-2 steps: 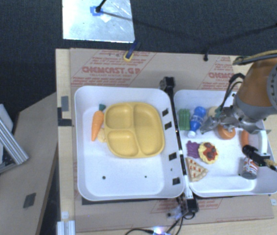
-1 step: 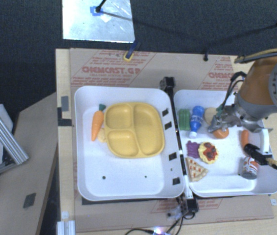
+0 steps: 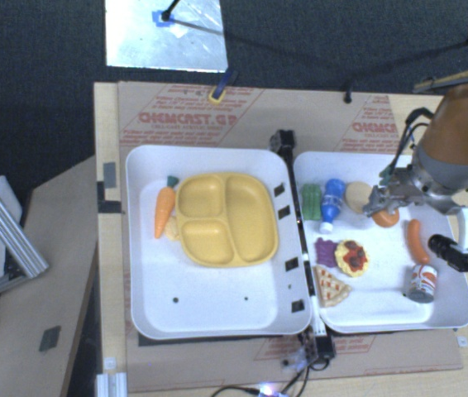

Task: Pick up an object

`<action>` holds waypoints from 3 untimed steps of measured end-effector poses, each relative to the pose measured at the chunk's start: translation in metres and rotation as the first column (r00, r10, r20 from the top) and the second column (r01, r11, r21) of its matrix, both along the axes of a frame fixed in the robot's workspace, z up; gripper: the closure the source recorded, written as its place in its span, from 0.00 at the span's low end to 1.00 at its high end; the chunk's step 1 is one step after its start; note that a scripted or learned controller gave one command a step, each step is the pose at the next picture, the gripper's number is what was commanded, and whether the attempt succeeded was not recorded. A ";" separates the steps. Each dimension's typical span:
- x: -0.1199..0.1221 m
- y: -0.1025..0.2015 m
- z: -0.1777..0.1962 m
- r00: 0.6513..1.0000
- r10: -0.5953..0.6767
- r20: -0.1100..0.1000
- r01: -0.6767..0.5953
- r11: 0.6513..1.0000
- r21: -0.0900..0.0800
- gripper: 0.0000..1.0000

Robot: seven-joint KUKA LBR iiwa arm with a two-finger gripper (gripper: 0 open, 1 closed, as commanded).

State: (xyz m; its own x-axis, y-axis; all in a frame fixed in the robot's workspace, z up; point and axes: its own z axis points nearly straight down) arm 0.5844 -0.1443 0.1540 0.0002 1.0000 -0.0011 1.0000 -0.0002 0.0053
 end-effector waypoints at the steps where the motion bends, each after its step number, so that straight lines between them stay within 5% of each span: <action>1: -0.001 -0.008 0.061 1.000 0.001 0.001 -0.001 1.000 -0.001 1.00; 2: 0.000 -0.008 0.071 1.000 0.003 -0.002 -0.003 1.000 0.000 1.00; 3: -0.004 0.042 0.062 1.000 0.008 -0.005 -0.008 1.000 0.003 1.00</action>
